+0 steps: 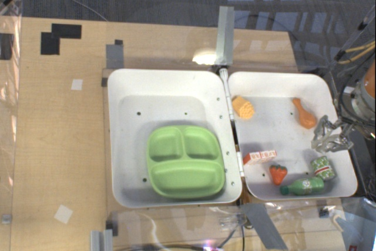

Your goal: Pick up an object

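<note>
Camera view, near to far in our right bin (291,82): green bottle (303,186), strawberry (278,173), small can (322,166), then our gripper (326,139), seemingly parted and grasping nothing, with a drumstick (304,113) beyond; left bin (164,82) holds a green tray (186,160)

Left bin (123,126): divided tray (185,160), toward front.
Right bin (282,82): corn (243,107) rear-left; drumstick (304,114) rear-right; bottle (302,186), can (322,166) front-right.
</note>
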Available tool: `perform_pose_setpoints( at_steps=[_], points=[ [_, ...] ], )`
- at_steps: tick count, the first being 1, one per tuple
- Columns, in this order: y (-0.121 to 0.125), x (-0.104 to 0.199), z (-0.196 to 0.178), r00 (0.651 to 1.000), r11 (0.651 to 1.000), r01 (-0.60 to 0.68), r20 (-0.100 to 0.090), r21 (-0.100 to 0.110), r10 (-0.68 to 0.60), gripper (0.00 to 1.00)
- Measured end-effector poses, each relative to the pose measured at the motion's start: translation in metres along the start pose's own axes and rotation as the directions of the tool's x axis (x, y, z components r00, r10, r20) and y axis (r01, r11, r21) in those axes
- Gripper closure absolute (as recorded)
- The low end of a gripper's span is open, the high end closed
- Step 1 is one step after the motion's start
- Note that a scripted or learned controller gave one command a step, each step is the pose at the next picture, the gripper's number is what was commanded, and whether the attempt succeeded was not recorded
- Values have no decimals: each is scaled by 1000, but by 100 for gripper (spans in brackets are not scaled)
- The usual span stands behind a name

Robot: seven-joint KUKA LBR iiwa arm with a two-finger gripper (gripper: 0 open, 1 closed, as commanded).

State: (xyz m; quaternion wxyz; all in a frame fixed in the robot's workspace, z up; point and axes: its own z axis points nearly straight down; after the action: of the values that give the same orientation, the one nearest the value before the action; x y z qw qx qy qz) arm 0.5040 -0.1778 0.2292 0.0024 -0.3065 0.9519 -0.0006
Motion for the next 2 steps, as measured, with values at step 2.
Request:
perform_pose_setpoints(
  at_steps=[2],
  points=[
    [-5,24,118,581,581,814,2,-2,-814,100]
  ],
)
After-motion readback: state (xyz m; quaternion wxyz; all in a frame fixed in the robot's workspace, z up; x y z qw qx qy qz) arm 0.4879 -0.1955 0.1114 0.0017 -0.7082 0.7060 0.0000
